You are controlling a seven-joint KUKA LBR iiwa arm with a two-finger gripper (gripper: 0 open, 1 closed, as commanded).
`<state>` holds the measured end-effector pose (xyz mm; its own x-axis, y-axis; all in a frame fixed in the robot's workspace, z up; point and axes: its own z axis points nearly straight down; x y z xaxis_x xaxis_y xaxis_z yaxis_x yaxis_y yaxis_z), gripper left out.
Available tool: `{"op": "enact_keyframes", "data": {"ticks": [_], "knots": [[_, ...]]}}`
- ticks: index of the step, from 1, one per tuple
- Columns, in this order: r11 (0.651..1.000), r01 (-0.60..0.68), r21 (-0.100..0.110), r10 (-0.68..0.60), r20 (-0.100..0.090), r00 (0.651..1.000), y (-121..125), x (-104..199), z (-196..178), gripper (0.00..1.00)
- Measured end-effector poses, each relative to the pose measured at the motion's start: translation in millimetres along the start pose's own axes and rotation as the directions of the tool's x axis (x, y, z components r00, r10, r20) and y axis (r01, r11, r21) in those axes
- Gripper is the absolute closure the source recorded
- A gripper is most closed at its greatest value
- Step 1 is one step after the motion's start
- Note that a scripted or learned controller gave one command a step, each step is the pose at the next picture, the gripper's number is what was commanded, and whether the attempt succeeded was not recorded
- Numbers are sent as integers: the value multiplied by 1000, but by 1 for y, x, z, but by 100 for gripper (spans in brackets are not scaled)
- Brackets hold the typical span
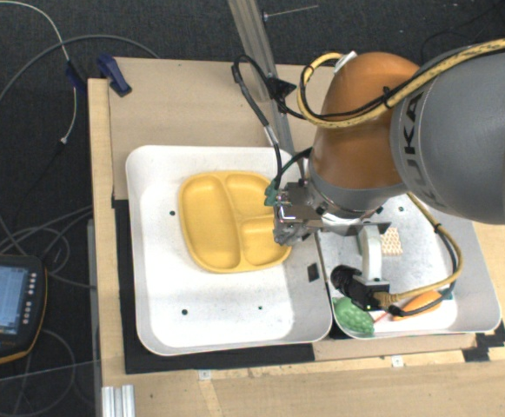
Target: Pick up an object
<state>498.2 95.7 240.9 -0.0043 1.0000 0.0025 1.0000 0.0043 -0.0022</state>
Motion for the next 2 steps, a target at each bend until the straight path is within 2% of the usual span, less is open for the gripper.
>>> {"op": "enact_keyframes", "data": {"ticks": [1, 2], "knots": [[1000, -5, 3, 5, 1, 1000, -8, -4, 3, 100], [1000, -4, 1, 4, 1, 1000, -8, -3, 3, 0]]}}
